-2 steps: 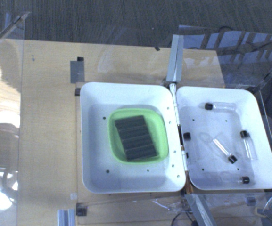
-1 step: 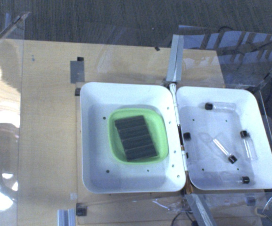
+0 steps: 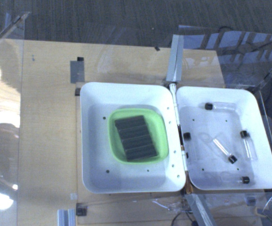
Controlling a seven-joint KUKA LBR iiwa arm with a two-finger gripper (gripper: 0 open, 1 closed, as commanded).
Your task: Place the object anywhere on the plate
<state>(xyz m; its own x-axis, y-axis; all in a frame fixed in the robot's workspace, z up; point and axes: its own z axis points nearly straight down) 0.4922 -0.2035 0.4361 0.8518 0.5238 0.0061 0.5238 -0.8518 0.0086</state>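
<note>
A dark ridged block (image 3: 135,138) lies flat on the green plate (image 3: 113,133), inside the left bin (image 3: 91,140) on the wooden desk (image 3: 46,126). The right bin (image 3: 263,140) touches it along the middle edge and holds several clear tubes with black caps: one (image 3: 219,107) near the far wall, one (image 3: 224,150) mid-bin, one (image 3: 247,146) just beside the right wall. Whether the hand is wide or narrow cannot be told.

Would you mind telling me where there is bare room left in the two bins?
Left bin: a bare white band rings the green plate, which the dark ridged block mostly covers. Right bin: clear vials crowd it; its center-left floor is freest.
</note>
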